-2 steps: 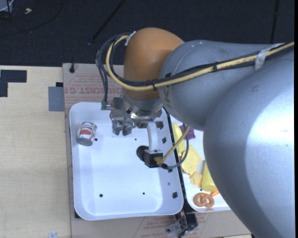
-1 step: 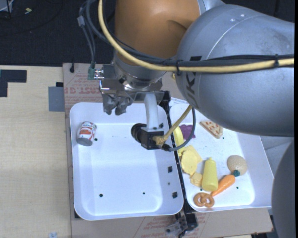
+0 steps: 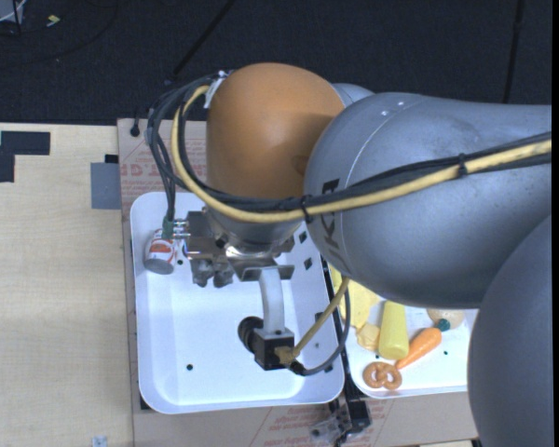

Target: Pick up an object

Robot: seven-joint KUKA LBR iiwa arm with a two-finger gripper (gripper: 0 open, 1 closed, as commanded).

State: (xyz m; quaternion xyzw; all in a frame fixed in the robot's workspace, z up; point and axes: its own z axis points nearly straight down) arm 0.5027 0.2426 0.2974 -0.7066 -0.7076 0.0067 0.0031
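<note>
Approach step, I judge: the gripper (image 3: 214,273) hangs low in the left bin (image 3: 168,366), and I cannot tell how wide it stands. A small can (image 3: 159,253) sits just beside it, so the next move calls for centring over the can.

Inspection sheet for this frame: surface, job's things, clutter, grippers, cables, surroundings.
Surface: left bin and right bin, both white, on a pale bench.
Job's things: small can in the left bin's far-left corner; carrot, pretzel and yellow pieces in the right bin.
Clutter: nothing seen.
Grippers: gripper low over the left bin, beside the small can; contact unclear.
Cables: yellow cable and black cables loop around the wrist.
Surroundings: dark floor beyond the bench.
</note>
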